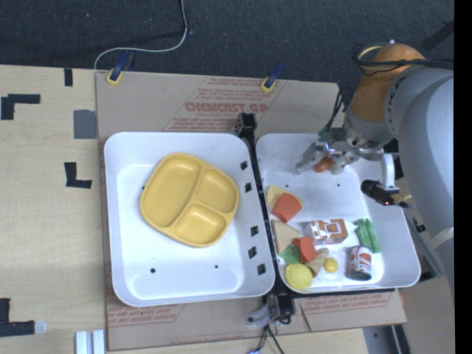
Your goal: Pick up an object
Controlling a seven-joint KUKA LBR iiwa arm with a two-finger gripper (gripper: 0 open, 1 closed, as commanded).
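My gripper hangs over the far part of the right bin, and its two fingers look spread. Between them lies a small orange-red object, close to the bin floor. Whether the fingers touch it is not clear. Nearer the front of that bin lie an orange-red block, a yellow wedge, a white and orange packet, a green piece, a small dark can and a yellow lemon shape.
The left bin holds a yellow divided plate. A black divider runs between the bins. The grey arm with its orange band fills the right side above the right bin. A cable lies beyond the bench.
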